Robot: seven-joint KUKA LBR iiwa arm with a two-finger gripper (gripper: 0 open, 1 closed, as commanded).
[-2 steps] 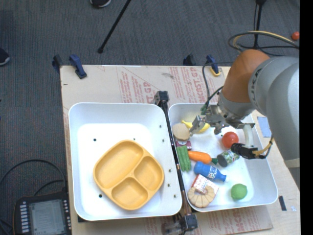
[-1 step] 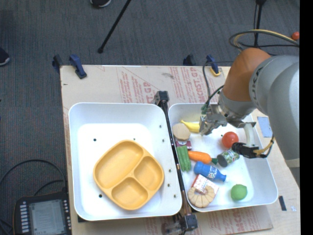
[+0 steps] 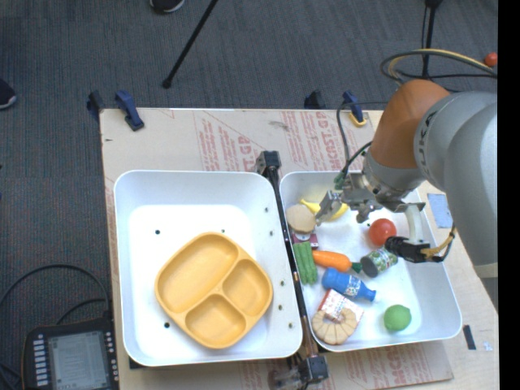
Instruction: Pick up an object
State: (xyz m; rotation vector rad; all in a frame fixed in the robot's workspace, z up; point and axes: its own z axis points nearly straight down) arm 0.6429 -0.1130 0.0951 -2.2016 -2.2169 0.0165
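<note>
Red printed lettering runs across the cardboard sheet (image 3: 244, 140) under the bins, along its far edge; it appears inverted and cannot be read. No other legible markings observed.

One camera is fixed above the bench (image 3: 203, 132) and looks down at a slant, from a moderate height. It takes in the left bin (image 3: 130, 218) and the right bin (image 3: 439, 299) fully, with dark floor (image 3: 244, 39) at the far side.

The tabletop (image 3: 203, 140) is a cardboard-covered board with blue clamps (image 3: 128, 108) at its far edge; two white bins (image 3: 130, 218) sit on it side by side.
</note>
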